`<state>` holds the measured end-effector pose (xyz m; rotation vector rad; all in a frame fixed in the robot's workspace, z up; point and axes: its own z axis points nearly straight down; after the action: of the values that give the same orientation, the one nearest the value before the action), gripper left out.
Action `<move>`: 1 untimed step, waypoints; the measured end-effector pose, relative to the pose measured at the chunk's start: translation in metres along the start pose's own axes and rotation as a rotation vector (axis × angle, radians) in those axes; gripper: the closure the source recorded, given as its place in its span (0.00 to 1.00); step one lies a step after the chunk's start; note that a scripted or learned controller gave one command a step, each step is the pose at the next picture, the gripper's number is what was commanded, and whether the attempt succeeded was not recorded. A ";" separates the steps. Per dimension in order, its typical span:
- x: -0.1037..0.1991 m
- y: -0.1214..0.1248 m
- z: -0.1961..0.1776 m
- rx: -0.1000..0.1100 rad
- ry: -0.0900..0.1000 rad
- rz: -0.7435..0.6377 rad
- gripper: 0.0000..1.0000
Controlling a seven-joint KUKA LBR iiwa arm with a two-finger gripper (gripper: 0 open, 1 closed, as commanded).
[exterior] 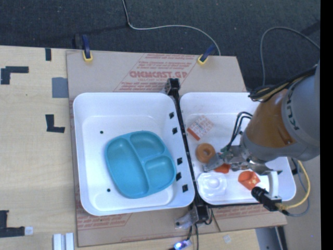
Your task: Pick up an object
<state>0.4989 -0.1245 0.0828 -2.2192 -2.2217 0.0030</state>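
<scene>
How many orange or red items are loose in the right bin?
3: a round tan-orange ring near the divider, a small red-orange piece below the pincer, an orange lump further right. The arm may hide more.

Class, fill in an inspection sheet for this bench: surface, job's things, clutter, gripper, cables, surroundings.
Surface: cardboard sheet bearing two white bins.
Job's things: right bin holds brown ring, orange lump, red-and-white packet, clear white plastic piece.
Clutter: blue divided plastic tray in left bin.
Gripper: gripper low over right bin, beside ring.
Cables: white cable behind the bench.
Surroundings: dark carpet.
</scene>
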 end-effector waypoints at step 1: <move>-0.001 0.001 -0.013 -0.004 -0.002 0.001 1.00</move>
<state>0.5000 -0.1253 0.0957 -2.2230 -2.2239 0.0007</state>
